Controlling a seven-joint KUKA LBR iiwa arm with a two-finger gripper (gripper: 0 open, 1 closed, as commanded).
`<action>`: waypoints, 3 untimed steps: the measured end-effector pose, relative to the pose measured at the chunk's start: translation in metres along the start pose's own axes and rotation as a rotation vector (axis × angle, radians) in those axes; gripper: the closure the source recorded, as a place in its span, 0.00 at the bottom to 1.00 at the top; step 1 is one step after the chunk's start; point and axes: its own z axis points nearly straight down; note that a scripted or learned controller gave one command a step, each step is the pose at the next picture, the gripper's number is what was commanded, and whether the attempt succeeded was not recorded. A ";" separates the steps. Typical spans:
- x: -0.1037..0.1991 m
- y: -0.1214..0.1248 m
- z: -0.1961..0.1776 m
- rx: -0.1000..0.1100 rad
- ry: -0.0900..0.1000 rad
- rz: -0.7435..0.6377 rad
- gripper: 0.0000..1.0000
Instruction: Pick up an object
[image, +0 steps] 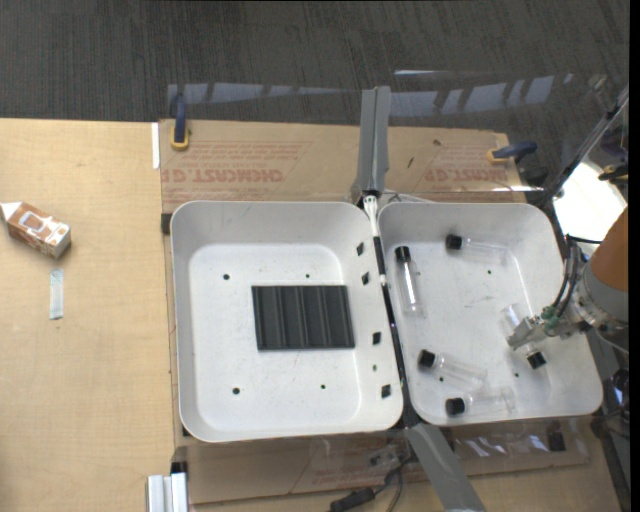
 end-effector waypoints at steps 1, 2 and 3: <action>0.035 0.058 -0.034 0.001 -0.004 0.046 1.00; 0.098 0.041 -0.104 0.001 -0.004 0.102 1.00; 0.147 0.061 -0.126 0.000 -0.005 0.105 1.00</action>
